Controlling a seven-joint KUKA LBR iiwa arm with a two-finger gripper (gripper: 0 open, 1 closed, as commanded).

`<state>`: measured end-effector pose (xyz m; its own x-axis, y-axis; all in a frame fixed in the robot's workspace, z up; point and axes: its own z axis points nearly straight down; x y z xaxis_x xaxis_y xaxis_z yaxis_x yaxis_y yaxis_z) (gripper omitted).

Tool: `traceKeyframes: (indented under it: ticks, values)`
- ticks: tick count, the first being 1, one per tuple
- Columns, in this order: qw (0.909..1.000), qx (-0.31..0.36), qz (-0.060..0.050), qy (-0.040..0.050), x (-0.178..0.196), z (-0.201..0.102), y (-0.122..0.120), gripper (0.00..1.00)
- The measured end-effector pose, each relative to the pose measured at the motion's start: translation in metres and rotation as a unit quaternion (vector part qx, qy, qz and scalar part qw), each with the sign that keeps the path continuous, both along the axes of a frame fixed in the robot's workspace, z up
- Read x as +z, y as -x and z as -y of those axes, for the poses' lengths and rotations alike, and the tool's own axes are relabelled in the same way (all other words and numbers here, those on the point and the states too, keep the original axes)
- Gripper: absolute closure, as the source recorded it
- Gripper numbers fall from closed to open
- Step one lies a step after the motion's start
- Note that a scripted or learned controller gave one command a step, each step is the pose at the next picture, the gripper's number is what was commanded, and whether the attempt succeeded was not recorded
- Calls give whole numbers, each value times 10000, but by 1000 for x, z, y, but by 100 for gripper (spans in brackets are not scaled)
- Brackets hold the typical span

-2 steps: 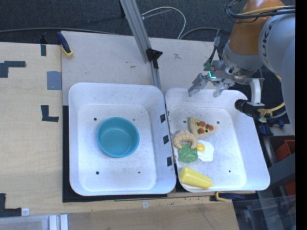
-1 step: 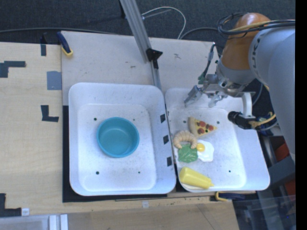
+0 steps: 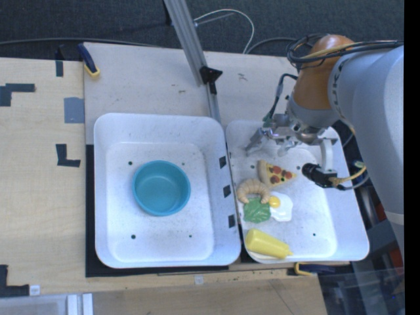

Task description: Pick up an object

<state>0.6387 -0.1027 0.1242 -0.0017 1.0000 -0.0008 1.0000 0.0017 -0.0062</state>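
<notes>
The pizza slice (image 3: 276,173), a toy, lies flat in the right bin (image 3: 341,231), just below the claw (image 3: 270,140) and apart from it. Below it, farther from the claw, sit a croissant (image 3: 252,189), a green leaf piece (image 3: 256,210) and a fried egg (image 3: 280,206), bunched together, with a yellow piece (image 3: 267,243) at the bin's near rim. The claw hangs above the bin's far end with nothing visibly between its fingers; how far they stand apart I cannot tell. Well off to its left, a blue bowl (image 3: 162,188) sits in the left bin (image 3: 111,136).

Pale wooden bench (image 3: 39,195), dark floor (image 3: 79,8)
</notes>
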Motion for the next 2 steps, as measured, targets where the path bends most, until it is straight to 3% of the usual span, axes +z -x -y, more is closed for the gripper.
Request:
traceKeyframes:
  ticks: [1, 2]
  values:
    - [10000, 3, 30, 6, -36, -1, 0, 0]
    - [10000, 8, 26, -2, -25, -1, 0, 100]
